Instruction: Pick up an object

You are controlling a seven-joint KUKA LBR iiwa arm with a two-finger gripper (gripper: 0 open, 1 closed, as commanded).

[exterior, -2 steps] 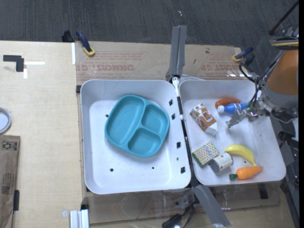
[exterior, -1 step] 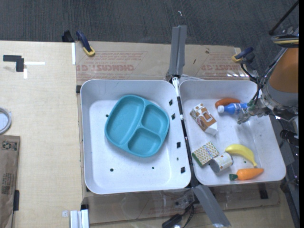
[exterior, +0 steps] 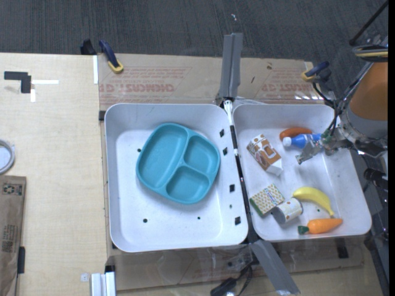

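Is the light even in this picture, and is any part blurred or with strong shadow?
Camera view: the light is soft and even, with faint shadows under the blue plate and the banana; the white bins look bright without hard glare; the end effector region is small and slightly blurred.

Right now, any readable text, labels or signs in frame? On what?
Cardboard sheet behind the bins: red print, upside down, too blurred to read.
Brown paper bag at left edge: a recycling-type symbol, words unreadable.
Small cartons in the right bin: printed patterns, no legible text.
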